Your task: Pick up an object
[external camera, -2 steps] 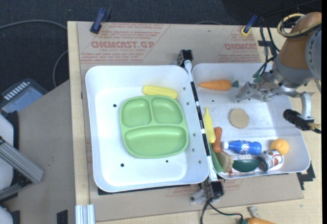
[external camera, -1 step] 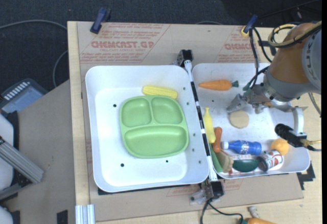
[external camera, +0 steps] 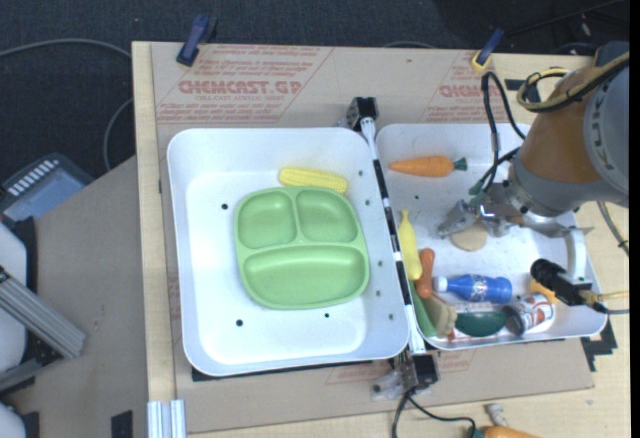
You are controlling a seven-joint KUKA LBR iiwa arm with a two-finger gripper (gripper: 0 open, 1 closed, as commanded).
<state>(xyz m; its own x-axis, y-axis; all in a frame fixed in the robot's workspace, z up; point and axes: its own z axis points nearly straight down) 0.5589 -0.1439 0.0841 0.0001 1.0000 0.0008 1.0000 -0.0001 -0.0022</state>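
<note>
My gripper (external camera: 468, 219) hangs low in the right bin (external camera: 440, 138), near its middle, with its fingers open and nothing between them. A small beige round object (external camera: 468, 239) lies just below the fingertips, touching or nearly touching them. An orange carrot (external camera: 424, 166) lies at the far side of this bin. Along the near wall lie a blue bottle (external camera: 478, 287), a dark green object (external camera: 480, 323) and a red-and-white tube (external camera: 536, 312). A long yellow piece (external camera: 408, 244) and a small orange piece (external camera: 428, 271) rest by the left wall.
The left bin (external camera: 200, 226) holds a green divided plate (external camera: 300, 248) and a yellow corn cob (external camera: 313, 180) behind it. The grey arm with its orange band (external camera: 565, 141) comes in over the right bin's right edge. Blue clamps (external camera: 194, 41) sit on the board's far edge.
</note>
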